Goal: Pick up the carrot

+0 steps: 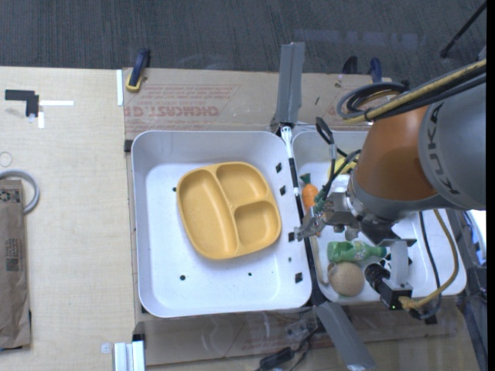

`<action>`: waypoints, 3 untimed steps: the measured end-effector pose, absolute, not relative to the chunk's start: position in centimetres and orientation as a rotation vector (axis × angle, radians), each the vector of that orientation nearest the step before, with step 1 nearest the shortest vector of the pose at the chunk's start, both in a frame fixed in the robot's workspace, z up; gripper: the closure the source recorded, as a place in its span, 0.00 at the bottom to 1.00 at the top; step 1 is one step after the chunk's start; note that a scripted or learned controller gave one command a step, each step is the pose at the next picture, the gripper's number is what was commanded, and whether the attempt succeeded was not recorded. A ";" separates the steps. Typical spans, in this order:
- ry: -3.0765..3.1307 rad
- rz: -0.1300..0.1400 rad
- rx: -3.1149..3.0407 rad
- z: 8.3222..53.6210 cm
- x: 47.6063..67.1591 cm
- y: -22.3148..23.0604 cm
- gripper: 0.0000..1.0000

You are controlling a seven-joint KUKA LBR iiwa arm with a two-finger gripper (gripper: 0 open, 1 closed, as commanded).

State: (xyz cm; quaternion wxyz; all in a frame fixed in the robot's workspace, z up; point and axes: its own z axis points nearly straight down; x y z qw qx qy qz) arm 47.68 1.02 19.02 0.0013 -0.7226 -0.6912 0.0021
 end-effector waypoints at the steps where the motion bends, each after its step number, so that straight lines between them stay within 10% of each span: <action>1: -1.952 0.007 -2.461 27.6 47.7 -0.9 0.00; 2: -1.678 0.011 -2.654 19.0 47.6 4.1 0.00; 3: -1.974 0.007 -2.441 19.0 47.7 -3.6 0.00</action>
